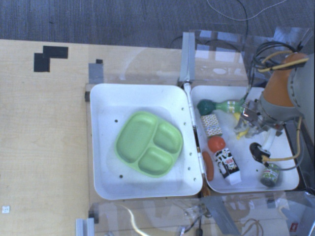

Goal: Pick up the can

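Over the right bin (290, 183), my jaws (247, 123) hang, their opening impossible to tell; the can (269, 175) stands near, so I should centre above it before descending.

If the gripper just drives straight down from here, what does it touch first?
Most likely bare floor of the right bin: the gripper hangs over open white, apart from the green bottle and far from the can. Depth is uncertain from this slant.

Light wood bench (44, 146) carries two shallow white bins, side by side, touching: left bin (103, 181), right bin (290, 181). Black L-shaped marker (48, 58) lies flat, far left corner.
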You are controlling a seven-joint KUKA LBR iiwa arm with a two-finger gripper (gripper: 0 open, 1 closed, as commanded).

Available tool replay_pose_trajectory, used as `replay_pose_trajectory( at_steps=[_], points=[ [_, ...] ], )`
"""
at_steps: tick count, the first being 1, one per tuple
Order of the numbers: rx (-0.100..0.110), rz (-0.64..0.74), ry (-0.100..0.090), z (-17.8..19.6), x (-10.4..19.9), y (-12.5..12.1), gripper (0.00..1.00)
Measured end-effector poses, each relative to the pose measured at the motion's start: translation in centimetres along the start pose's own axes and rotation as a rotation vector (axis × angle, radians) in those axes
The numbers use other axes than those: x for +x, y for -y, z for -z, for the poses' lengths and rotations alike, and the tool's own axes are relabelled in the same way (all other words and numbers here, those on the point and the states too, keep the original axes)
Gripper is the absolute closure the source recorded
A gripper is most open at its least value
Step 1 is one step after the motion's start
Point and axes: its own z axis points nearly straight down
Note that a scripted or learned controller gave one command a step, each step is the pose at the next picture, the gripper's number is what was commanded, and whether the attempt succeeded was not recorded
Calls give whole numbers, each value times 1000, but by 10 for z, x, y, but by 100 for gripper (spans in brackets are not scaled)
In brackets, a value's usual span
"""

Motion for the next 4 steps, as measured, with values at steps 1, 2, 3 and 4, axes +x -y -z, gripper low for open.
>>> replay_pose_trajectory(
  at_steps=[1, 2, 3, 4],
  points=[
    [0, 0, 0, 0, 0, 0, 0],
    [-2, -237, -2, -10, -4, -2, 0],
    [-4, -368, 0, 128, 4, -85, 0],
    [3, -477, 3, 96, -18, -37, 0]
  ],
)
